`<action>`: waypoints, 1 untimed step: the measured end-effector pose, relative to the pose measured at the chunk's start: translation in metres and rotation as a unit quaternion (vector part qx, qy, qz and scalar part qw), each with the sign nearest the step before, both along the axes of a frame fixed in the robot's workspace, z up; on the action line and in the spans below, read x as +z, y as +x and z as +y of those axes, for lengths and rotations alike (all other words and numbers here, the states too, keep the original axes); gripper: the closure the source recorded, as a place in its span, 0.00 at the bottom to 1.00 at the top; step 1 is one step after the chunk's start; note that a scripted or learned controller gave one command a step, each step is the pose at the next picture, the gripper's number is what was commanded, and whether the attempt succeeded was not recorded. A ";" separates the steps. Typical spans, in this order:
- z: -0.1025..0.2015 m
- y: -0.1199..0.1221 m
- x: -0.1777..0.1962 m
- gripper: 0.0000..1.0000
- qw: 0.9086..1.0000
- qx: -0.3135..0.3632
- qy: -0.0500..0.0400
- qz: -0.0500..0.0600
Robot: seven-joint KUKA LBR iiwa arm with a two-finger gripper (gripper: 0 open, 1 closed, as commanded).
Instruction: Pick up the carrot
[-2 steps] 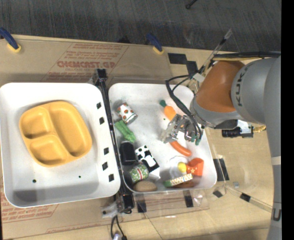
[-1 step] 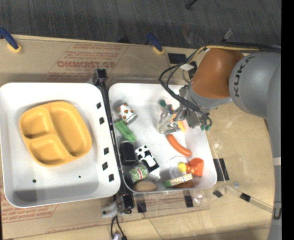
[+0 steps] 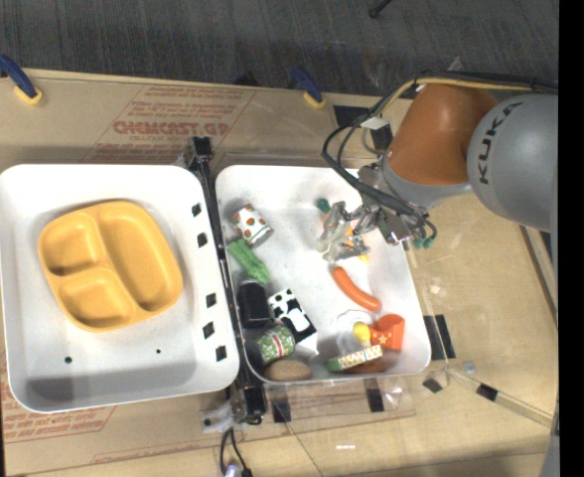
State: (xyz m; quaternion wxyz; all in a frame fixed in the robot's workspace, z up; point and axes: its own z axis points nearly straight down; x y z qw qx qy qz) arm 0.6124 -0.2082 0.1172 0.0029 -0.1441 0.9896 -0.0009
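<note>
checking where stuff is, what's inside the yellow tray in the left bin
The yellow tray in the left bin shows three bare compartments, nothing in them. Whatever lies beneath the tray is covered.

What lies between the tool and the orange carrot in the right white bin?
In the camera view, just a short bare stretch of white bin floor separates the tool from the orange carrot right below it.

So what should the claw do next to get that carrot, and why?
Probably lower straight down a little. The gripper hangs just above the upper end of the carrot, which lies loose on the floor of the right bin, nothing between the fingers yet.
</note>
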 end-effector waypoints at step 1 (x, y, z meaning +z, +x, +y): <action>0.000 0.000 0.000 0.00 1.000 0.000 0.000 0.000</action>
